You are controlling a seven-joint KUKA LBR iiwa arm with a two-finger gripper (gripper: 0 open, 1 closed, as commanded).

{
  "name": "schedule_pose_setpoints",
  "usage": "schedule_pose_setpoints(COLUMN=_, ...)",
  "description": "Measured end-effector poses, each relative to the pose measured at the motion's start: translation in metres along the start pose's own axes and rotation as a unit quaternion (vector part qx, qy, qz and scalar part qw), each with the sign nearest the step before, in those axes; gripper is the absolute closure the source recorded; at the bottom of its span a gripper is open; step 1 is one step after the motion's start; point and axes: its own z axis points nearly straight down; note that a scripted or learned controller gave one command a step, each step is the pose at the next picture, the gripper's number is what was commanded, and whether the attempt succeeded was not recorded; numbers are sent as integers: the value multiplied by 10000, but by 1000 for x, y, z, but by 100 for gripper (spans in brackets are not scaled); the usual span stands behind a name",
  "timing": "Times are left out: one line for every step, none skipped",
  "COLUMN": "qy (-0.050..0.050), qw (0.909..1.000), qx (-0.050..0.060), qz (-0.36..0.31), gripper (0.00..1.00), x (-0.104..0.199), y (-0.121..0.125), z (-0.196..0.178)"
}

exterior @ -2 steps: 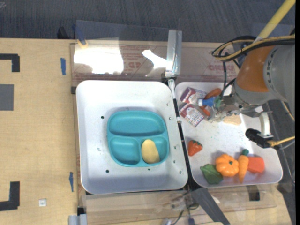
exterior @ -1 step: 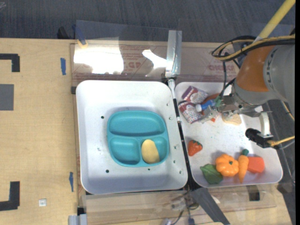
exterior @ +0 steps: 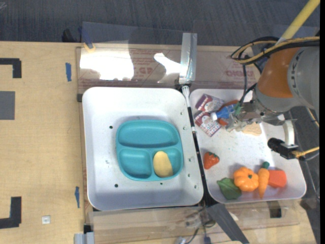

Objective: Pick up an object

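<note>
The gripper (exterior: 237, 120) hung low at the back of the right bin (exterior: 299, 189), among a packet (exterior: 207, 117), a blue item (exterior: 223, 115) and a pale piece (exterior: 253, 129). How wide it stood, or whether it held anything, could not be told. A good pick meant singling out one item, centring on it and lifting straight.

Gripper (exterior: 238, 120) down in right bin (exterior: 294, 189) at 12 o'clock, beside red-white packet (exterior: 207, 117). Pumpkin (exterior: 246, 179), carrot (exterior: 263, 181) at 6 o'clock. Left bin (exterior: 96, 136): teal tray (exterior: 144, 136) holding potato (exterior: 162, 164).
</note>
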Motion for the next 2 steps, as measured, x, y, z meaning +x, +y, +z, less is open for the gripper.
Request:
schedule_pose_setpoints(qy=-4, qw=10000, qx=-18, qz=-3, gripper=0, x=0, y=1, z=-1)
schedule_pose_setpoints(qy=4, qw=9998, qx=-39, qz=171, gripper=0, x=1, y=20, z=14)
